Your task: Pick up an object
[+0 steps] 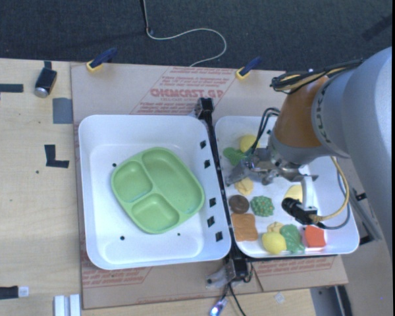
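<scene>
Two bins: shallow white left bin and shallow white right bin lie side by side on a cardboard sheet, touching along a dark middle divider.
Left bin: light green plastic tray with three compartments lies flat at its centre, turned at a slant.
Arm: grey arm with an orange band reaches in from 3 o'clock and hangs over the upper half of the right bin.
Gripper: two-finger gripper points toward 9 o'clock, low over the right bin's left side, just beside the divider.
Gripper state: cannot tell; nothing is seen held.
Near the gripper: small green leafy toy sits at its 11 o'clock, a round yellow toy just beyond at 12 o'clock, a pale yellow lump at its 6 o'clock.
Right bin, middle: round brown disc and bumpy dark green toy lie side by side; a yellow curved piece lies toward 3 o'clock of them.
Right bin, 6 o'clock edge: flat orange cracker-like square, yellow lemon-shaped toy, bright green toy and red-orange block stand in a row, close together.
Black part: dark cable piece runs from the wrist over the bin toward the red-orange block.
Bench: blue clamps hold the cardboard at 12 o'clock.
</scene>
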Controlling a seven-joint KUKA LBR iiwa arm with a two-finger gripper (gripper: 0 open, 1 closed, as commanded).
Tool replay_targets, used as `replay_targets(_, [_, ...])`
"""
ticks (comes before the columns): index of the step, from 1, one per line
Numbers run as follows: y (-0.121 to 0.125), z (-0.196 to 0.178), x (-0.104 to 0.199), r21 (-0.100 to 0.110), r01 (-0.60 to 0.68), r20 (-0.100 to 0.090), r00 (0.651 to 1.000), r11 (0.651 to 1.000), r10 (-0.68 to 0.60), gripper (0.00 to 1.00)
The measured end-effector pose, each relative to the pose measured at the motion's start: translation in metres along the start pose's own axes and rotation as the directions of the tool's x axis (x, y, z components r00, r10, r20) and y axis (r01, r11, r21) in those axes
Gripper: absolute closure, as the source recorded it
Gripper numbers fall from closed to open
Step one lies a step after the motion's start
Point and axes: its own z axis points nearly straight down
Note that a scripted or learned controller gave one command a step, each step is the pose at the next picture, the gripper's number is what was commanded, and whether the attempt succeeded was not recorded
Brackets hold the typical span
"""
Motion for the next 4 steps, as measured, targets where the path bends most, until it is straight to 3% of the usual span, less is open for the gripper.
replay_targets(1, [0.025,-0.006,0.000,-0.007,0.002,0.000,1.000,1.000,-0.002,0.00])
replay_targets(2, [-0.029,-0.006,0.000,-0.005,0.001,-0.001,1.000,1.000,-0.001,0.00])
replay_targets(3, [-0.027,-0.016,0.000,-0.006,0.001,0.000,1.000,1.000,-0.001,1.00])
replay_targets(4, [-0.021,-0.111,0.113,-0.014,0.015,-0.006,1.000,1.000,-0.015,1.00])
